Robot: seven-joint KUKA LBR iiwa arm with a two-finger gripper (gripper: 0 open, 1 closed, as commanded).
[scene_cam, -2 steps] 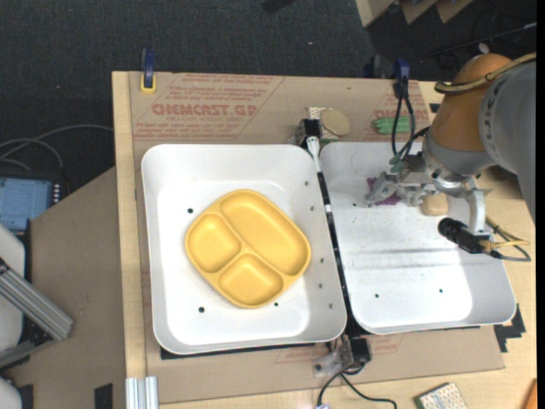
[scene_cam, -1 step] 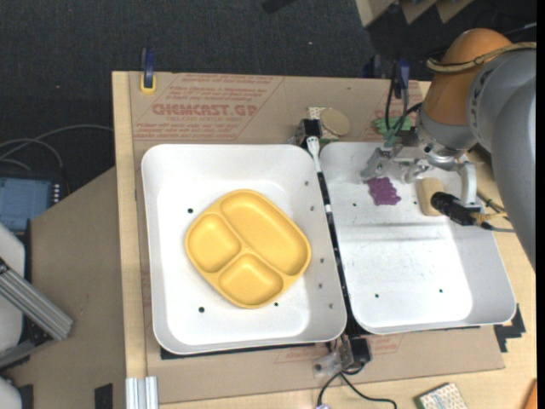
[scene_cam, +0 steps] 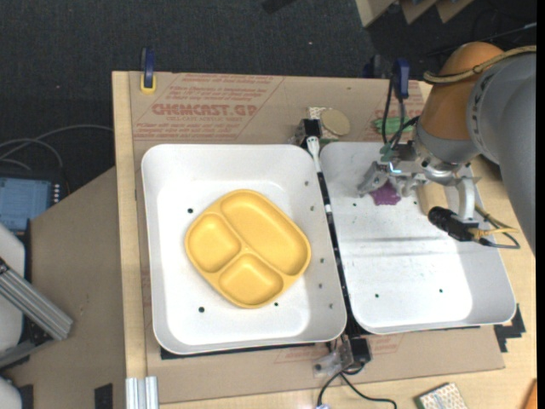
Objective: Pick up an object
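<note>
Reaching in from three o'clock, the arm (scene_cam: 477,100) sets its gripper (scene_cam: 393,177) over a small purple object (scene_cam: 387,194) at eleven o'clock in the right bin (scene_cam: 426,262); finger state cannot be told, so the pick looks unfinished, the lift remaining.
</note>
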